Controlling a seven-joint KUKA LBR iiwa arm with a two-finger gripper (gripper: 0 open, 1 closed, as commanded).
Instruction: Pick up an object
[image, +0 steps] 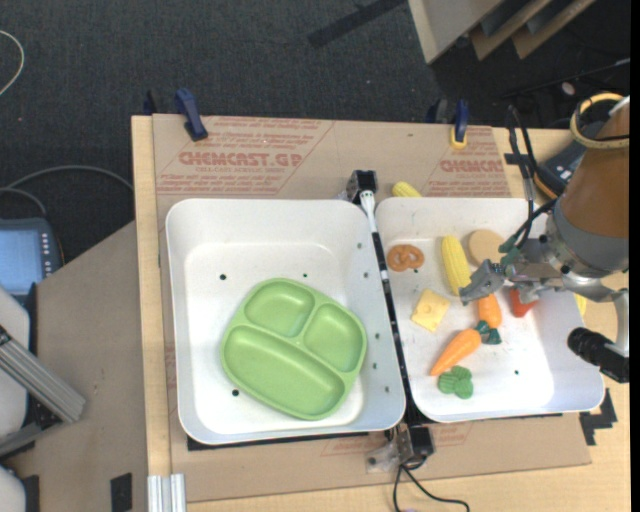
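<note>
From the overhead camera, the grey metal claw (492, 283) hangs low over the right white plastic bin (530, 392), fingers spread and holding nothing, just above a small orange toy carrot (488, 309). This looks like the approach step; next it must descend and close. That bin also holds a yellow corn cob (454, 262), a cheese wedge (431, 310), a brown pretzel (405, 258) and a larger carrot (456, 351). The left bin (200, 240) holds a green divided plate (293, 346).

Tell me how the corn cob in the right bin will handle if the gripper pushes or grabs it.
The corn cob looks round and elongated, so it would probably roll sideways if nudged. Its surface looks glossy like moulded plastic, so likely stiff, light and somewhat slippery. The pretzel and cheese wedge lie close, so a push may bump them.
</note>
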